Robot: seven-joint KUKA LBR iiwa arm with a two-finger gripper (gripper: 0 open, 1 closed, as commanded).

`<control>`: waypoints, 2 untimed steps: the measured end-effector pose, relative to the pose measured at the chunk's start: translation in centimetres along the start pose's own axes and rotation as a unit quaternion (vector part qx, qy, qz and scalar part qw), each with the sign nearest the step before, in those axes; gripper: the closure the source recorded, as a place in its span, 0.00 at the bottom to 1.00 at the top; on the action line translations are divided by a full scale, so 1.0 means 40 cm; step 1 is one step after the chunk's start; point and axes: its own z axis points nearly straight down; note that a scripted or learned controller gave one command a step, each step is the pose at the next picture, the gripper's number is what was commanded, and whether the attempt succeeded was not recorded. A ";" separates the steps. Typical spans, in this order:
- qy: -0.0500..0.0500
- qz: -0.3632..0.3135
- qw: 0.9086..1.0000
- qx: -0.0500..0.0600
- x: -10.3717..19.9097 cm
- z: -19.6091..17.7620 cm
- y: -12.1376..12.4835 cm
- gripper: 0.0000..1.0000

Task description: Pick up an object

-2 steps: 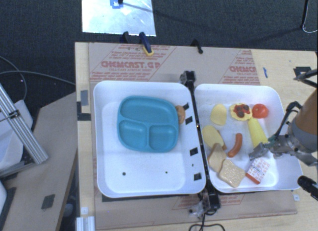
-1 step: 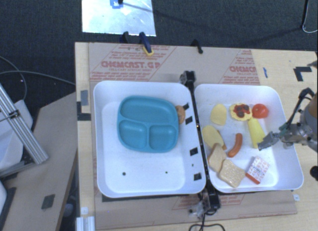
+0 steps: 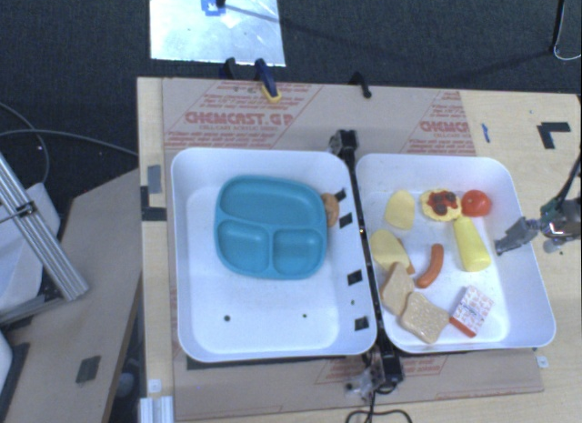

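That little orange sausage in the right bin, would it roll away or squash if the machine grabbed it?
The sausage looks round-bodied and slightly curved, so a nudge might roll it, though the bend should stop it soon. Its glossy, even surface suggests hard toy plastic: probably light, stiff, somewhat slippery. Lying flat in the right bin, it seems unlikely to tip.

At three o'clock of the view, the gripper (image 3: 509, 238) shows as a small grey metal piece with darker joints, and a thin dark cable curves above it
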 end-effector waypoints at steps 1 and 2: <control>0.000 0.000 1.000 0.000 0.000 -0.166 0.000 0.00; 0.005 0.002 1.000 0.011 0.007 0.218 -0.015 0.00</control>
